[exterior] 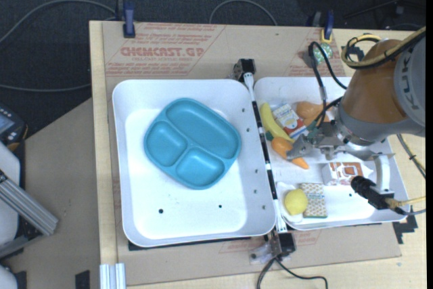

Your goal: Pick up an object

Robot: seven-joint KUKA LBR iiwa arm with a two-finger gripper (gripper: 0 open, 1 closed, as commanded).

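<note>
Arm low over the cluttered right bin.
The gripper (308, 143) sits right of frame centre among a banana (270, 122), carrots (281, 144) and a lemon (295, 201); its grip cannot be told. A blue divided plate (192, 142) lies in the left bin (135, 213).
</note>
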